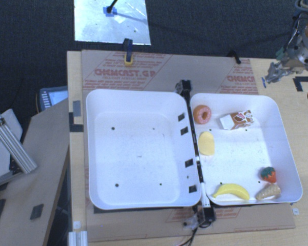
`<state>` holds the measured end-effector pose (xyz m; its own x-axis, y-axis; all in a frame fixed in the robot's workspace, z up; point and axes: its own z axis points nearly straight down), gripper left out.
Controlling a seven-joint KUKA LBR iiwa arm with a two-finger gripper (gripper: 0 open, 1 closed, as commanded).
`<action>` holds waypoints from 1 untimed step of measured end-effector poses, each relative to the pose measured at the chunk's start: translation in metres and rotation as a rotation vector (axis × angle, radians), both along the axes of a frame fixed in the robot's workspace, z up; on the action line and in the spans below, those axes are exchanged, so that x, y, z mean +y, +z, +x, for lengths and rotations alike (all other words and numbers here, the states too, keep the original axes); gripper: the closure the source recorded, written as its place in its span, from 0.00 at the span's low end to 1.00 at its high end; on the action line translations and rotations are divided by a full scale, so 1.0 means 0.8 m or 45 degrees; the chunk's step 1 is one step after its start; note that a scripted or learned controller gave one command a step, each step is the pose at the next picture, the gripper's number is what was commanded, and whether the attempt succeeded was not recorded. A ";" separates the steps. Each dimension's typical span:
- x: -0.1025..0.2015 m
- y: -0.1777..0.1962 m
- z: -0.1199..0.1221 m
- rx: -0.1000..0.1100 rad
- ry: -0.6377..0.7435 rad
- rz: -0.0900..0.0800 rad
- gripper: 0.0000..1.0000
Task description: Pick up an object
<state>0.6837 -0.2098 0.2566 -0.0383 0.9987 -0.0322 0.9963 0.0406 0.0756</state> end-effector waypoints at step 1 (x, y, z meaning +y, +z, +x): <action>0.000 0.014 0.001 -0.005 0.003 -0.002 1.00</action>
